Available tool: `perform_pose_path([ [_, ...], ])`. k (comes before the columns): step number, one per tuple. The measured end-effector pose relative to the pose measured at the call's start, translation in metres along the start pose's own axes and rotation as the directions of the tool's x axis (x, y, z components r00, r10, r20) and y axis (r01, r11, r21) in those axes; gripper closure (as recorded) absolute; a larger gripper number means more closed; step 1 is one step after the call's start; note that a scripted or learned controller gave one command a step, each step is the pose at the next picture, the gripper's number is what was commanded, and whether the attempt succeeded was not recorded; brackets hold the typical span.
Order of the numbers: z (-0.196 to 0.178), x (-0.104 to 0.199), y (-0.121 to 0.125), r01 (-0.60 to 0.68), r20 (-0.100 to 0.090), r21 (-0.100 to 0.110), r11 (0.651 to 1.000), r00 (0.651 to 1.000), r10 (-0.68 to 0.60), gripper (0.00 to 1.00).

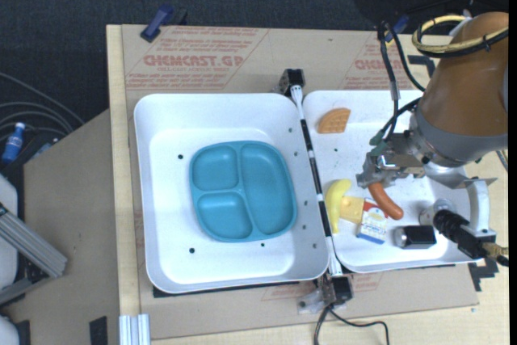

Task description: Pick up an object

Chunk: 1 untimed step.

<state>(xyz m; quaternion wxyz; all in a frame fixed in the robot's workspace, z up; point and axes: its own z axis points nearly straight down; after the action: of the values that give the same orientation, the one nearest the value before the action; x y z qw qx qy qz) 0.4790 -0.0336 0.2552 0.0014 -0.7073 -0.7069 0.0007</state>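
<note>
Camera view: my gripper (380,174) hangs low in the right bin (355,105), just above the orange sausage (386,202). Finger state I cannot tell. Blue plate (242,190) lies in the left bin (161,125).

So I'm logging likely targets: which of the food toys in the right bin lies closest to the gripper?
The orange hot dog, lying just below the gripper. The yellow cheese piece sits further left, and the orange toast slice lies up near the bin's top edge.

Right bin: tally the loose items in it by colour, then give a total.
Orange: 2, a wedge and a sausage-shaped piece
Yellow: 2, a banana-like piece and a block
Blue, red and white: 1, a small box
Black: 1, a small block
Total: 6
</note>
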Motion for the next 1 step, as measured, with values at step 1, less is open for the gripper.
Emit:
perform_pose_path([
  [1, -0.0086, 0.0233, 0.0004, 0.001, 0.001, -0.004, 1.000, 1.000, -0.001, 1.00],
])
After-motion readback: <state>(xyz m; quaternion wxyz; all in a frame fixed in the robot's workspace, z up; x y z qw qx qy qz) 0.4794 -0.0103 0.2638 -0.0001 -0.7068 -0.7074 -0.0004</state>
